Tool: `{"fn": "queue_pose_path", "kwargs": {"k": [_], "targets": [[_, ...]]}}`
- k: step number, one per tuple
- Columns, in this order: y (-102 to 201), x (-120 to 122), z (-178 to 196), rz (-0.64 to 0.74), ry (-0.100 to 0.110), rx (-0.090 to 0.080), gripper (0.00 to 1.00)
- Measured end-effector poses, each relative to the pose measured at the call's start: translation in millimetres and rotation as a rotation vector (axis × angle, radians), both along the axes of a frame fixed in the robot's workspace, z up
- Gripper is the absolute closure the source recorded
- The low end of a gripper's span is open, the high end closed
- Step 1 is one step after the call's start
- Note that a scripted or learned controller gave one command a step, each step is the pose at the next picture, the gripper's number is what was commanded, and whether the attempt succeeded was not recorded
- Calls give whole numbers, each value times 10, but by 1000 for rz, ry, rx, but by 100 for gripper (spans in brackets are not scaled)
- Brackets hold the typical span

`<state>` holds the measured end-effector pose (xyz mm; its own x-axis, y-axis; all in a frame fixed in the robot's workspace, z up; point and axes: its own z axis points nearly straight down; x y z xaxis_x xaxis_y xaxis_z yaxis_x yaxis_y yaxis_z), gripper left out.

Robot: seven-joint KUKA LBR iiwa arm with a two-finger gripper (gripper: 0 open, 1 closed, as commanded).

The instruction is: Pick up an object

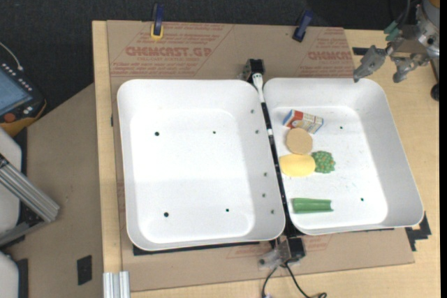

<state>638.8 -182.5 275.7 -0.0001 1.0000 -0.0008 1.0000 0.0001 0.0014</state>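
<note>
The right bin (391, 150) holds several small objects. A red, white and blue packet (303, 121) lies near its back left. Just in front of it sits a tan round disc (299, 142), then a yellow lump (297, 165) touching a green bumpy piece (323, 162). A flat green strip (311, 205) lies near the front. My gripper (384, 69) hangs above the bin's back right corner, well apart from all of them. Its two grey fingers (365, 66) are spread, with nothing between them.
The left bin (188, 164) sits beside the right one on a brown cardboard sheet (209, 45). Blue clamps (157, 17) hold the sheet's back edge. A black bracket (254, 70) stands between the bins at the back.
</note>
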Motion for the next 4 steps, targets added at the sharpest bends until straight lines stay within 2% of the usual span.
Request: {"fn": "queue_pose_path", "kwargs": {"k": [1,2,3,4], "targets": [[-196,-618,-1105,-4,16,4,0],[-433,-1516,-1531,-8,13,4,0],[-418,-1449,-1393,-1,-2,-2,100],[210,-1194,-1560,7,3,5,100]]}}
